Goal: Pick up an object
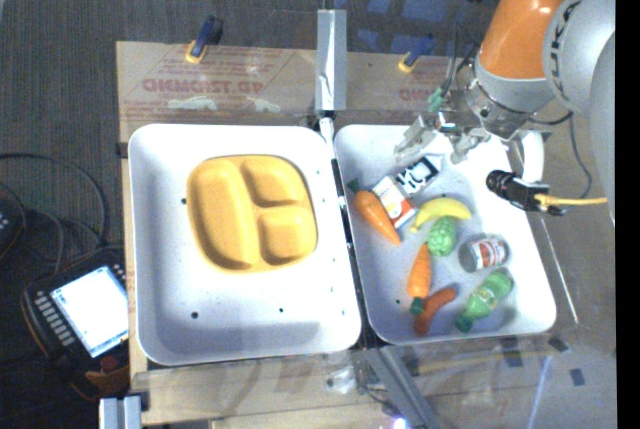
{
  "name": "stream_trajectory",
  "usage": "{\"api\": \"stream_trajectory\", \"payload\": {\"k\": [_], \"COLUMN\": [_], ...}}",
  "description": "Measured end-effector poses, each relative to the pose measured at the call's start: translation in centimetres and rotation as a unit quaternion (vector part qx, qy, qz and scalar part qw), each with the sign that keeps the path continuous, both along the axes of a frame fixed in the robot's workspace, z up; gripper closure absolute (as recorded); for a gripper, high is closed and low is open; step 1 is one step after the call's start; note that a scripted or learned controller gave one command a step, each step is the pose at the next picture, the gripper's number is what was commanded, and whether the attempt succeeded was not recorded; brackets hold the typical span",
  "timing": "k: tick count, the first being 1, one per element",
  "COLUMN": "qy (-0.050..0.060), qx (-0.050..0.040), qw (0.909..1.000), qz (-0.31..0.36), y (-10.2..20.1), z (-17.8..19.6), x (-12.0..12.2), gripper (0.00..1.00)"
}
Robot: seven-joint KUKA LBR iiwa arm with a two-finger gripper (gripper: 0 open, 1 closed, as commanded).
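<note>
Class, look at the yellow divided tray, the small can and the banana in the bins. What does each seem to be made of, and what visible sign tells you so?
Yellow divided tray: probably moulded plastic; even colour, rounded compartment edges, soft sheen.
Can: likely metal with a printed label; greyish shiny end, though it could be a plastic toy.
Banana: seemingly toy plastic; flat uniform yellow, smooth, no blemishes.

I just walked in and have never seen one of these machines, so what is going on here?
A robot arm reaches in over the right bin, which holds toy food: carrots, a banana, a can, a green bottle and a small carton. Its gripper hangs above the carton with nothing visibly between its fingers. The left bin holds a yellow divided tray.
</note>
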State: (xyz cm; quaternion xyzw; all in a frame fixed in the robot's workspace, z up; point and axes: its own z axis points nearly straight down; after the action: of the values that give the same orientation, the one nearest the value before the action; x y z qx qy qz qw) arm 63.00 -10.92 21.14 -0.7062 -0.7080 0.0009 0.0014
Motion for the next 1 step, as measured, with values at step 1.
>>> {"api": "stream_trajectory", "payload": {"k": [1], "qy": [-0.001], "qx": [0.0001], "qw": [0.9996], "qz": [0.029], "y": [0.57], "z": [-11.79], "x": [-2.29], "gripper": [0.00]}}
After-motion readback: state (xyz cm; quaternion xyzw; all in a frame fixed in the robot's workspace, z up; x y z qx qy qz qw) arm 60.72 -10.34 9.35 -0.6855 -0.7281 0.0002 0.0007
